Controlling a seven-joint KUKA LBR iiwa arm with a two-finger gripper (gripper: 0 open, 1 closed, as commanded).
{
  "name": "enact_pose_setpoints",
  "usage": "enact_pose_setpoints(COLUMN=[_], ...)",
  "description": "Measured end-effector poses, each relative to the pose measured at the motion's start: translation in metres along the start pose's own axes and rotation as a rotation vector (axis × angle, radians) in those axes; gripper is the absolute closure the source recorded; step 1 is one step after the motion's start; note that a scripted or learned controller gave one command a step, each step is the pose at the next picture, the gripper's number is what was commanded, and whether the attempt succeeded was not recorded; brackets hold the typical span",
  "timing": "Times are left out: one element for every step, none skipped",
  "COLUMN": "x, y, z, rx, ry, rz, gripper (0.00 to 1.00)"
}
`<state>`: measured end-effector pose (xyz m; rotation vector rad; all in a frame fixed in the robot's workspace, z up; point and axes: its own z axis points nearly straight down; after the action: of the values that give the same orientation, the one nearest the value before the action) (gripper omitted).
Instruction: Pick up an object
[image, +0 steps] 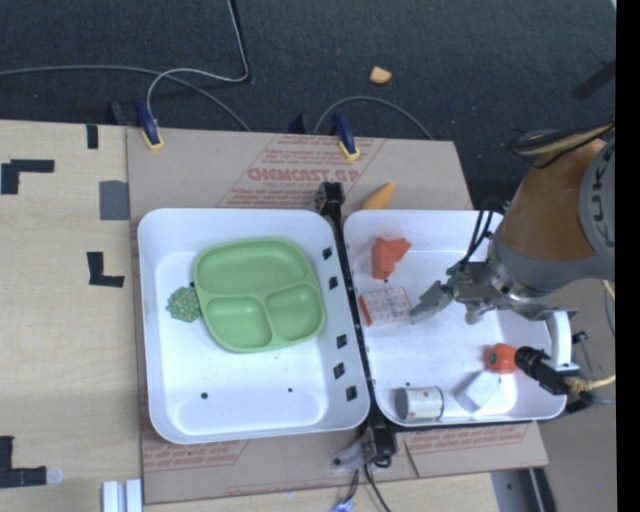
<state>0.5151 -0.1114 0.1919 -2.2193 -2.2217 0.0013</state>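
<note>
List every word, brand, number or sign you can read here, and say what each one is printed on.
"CHEMCAST" in red, on the brown cardboard sheet under the bins; the letters after it and the smaller red lines nearby are too blurred to read.
"KU", black letters cut off at the frame edge, on the robot arm.
Red print on the cardboard's front edge: too small to read.
Small can label: unreadable.

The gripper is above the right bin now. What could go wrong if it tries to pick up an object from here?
1. The gripper hangs with open fingers just beside the clear checked packet; that flat, thin thing may slip out instead of being lifted.
2. The packet lies near the divider wall between the bins, so a finger could strike it.
3. The orange wedge sits close by and could be knocked aside.
</note>
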Motion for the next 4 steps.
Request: enact_pose_setpoints(x=[0.016, 0.017, 0.015, 0.005], y=[0.069, 0.119, 0.154, 0.154], z=[0.095, 0.106, 0.106, 0.106], rx=[-0.008, -0.007, -0.004, -0.003], ry=[-0.001, -0.001, -0.001, -0.002], rz=[0.000, -0.001, -0.001, -0.001], gripper=[0.00, 0.00, 0.00, 0.00])
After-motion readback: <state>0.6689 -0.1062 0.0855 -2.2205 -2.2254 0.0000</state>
